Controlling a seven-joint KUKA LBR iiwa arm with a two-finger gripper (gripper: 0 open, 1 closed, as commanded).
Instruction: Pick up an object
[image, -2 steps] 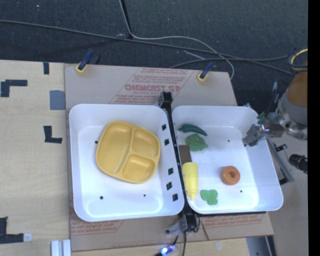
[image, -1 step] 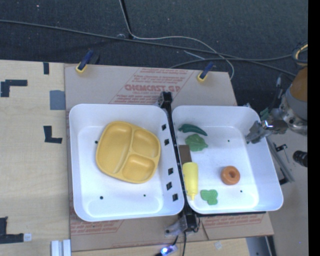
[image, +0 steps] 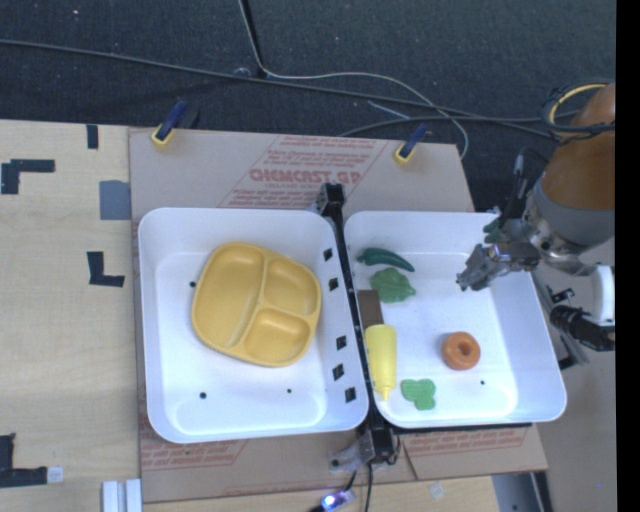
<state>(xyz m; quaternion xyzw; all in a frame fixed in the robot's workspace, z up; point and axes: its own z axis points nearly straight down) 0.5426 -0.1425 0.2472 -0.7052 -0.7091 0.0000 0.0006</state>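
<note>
Gripper (image: 478, 275): seen over right bin's (image: 530, 330) upper-right part; finger gap couldn't be made out, nothing seen gripped.
Orange donut-like obj (image: 461, 350): lay below gripper, slightly left, apart from it.
Green pepper (image: 385, 259) & green leafy piece (image: 394, 286): lay left of gripper, close together.
Yellow bottle (image: 381, 357): lower-left of gripper, by divider.
Small green piece (image: 419, 393): below gripper, poss. broccoli.
Yellow tray (image: 257, 302): far left, in left bin (image: 160, 300).
</note>
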